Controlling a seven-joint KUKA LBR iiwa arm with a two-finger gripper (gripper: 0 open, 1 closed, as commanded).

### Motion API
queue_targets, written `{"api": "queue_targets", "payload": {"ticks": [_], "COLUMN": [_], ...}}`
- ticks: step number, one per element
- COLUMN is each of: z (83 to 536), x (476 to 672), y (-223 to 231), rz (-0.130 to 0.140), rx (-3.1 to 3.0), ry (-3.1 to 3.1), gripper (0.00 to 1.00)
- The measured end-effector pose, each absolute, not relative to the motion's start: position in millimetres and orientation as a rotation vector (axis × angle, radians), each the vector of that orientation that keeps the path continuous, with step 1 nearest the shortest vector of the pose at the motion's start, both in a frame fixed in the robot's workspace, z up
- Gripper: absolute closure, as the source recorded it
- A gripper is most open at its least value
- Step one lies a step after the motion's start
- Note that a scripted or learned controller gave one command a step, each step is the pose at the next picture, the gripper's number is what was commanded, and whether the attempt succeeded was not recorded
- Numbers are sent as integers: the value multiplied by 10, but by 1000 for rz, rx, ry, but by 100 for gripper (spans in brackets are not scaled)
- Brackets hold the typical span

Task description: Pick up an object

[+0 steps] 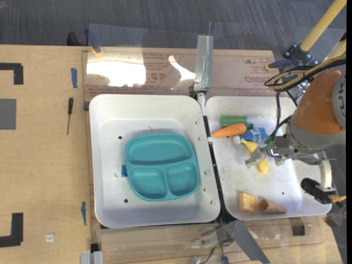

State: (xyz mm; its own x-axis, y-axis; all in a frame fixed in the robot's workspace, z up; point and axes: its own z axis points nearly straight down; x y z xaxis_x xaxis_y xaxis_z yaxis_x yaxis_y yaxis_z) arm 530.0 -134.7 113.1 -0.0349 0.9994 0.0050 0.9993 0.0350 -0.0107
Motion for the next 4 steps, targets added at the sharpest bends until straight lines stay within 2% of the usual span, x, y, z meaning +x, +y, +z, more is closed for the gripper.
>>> {"api": "queue_targets", "payload": {"ticks": [1, 2, 3, 4], "z": [1052, 878, 1000, 1903], "x": [5062, 5661, 5680, 6127], "y": [-1315, -1096, -1097, -428], "rz": [0, -6, -13, -15], "rx": [-1944, -2075, -2079, -2014], "ry": [-2464, -2367, -2371, -2422], "gripper": [0, 0, 100, 100]}}
